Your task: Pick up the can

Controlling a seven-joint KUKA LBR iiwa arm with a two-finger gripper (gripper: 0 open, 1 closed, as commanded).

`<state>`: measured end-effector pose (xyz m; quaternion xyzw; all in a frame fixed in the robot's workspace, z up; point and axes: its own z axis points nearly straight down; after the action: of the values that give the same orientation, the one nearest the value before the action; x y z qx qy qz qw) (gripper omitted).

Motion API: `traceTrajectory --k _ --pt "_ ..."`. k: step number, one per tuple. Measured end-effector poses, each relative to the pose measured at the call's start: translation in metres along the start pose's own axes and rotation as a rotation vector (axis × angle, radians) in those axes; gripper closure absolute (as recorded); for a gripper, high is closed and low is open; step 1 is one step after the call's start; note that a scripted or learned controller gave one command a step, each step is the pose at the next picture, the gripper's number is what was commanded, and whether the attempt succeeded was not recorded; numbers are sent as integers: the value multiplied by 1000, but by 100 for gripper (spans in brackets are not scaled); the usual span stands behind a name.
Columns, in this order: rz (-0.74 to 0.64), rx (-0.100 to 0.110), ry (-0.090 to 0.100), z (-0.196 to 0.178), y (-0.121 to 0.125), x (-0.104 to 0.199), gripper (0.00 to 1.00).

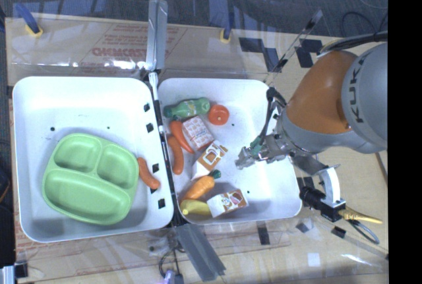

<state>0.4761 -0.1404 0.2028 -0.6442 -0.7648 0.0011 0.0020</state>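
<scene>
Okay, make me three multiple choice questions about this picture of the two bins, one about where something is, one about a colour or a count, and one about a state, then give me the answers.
1. Where does the green divided tray lie?
A. left bin
B. right bin
C. on the bench outside the bins

2. What colour is the band above the arm's wrist?
A. blue
B. orange
C. yellow

3. How does the gripper stand to the objects?
A. clamped on the tomato
B. lifting a carton
C. over the right bin, holding nothing visible

Answers: 1 A, the tray fills much of the left bin. 2 B, the band is orange. 3 C, white bin floor lies below it.
</scene>
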Motion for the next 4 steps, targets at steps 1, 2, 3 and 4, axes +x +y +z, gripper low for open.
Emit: traceTrajectory --k 1,2,3,4 --pt "1 0 0 0 0 0 0" --pt "95 -23 -8 89 47 -51 0" --pt "82 -20 -8 97 44 -81 0" --pt "229 1 2 112 15 -72 0"
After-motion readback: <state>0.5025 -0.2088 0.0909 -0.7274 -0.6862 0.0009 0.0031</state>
